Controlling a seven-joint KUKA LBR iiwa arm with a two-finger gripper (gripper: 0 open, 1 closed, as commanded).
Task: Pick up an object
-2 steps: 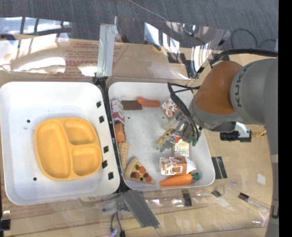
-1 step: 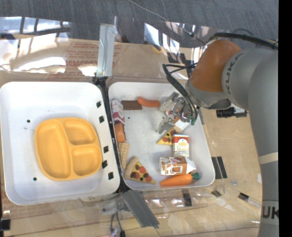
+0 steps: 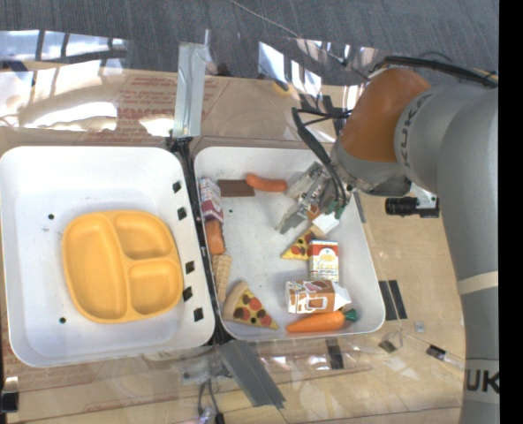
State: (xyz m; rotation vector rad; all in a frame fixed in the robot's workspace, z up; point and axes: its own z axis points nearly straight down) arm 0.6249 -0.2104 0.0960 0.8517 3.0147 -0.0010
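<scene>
Your gripper (image 3: 299,212) hangs in the right bin (image 3: 367,276) with fingers spread and nothing between them, just above the small pizza slice (image 3: 298,250). It looks like light, rigid plastic, probably slick, so pinch across its narrow flanks.

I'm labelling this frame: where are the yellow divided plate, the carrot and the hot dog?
yellow divided plate (image 3: 92,268): camera view, on its large left compartment.
carrot (image 3: 316,322): camera view, middle of its orange body.
hot dog (image 3: 267,183): camera view, middle of the sausage.
</scene>
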